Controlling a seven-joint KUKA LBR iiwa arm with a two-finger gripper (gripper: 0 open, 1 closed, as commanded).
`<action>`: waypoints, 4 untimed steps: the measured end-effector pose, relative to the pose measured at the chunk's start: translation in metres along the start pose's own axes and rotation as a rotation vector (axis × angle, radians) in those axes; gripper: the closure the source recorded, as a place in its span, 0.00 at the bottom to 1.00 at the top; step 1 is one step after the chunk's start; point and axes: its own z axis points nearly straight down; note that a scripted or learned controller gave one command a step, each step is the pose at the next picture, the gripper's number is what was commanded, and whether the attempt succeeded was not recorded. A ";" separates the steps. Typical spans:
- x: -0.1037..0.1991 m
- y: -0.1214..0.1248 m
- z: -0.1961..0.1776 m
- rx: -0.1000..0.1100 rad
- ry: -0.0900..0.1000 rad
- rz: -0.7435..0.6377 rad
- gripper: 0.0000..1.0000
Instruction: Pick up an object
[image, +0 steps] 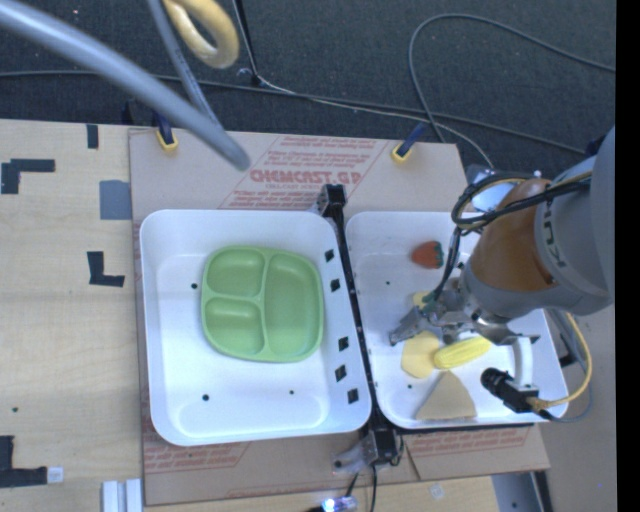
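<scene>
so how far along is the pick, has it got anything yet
Done: the arm has reached into the right bin, its gripper low among the yellow pieces. In hand: nothing visibly between the fingers. Left: closing on one and lifting; the red piece, tan wedge and green plate lie untouched.

The grey KUKA arm with its orange band above the wrist (520, 255) reaches in from the right and bends steeply down, the wrist pointing low and to the left. Its two-finger metal gripper (418, 322) sits at the arm's lower left end, close to the surface beneath, with dark cables looped around the wrist.
</scene>
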 end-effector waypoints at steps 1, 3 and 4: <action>0.001 0.001 -0.013 -0.003 0.001 -0.002 1.00; -0.002 0.009 -0.118 -0.010 -0.001 0.000 1.00; -0.002 0.010 -0.170 -0.011 -0.002 -0.001 1.00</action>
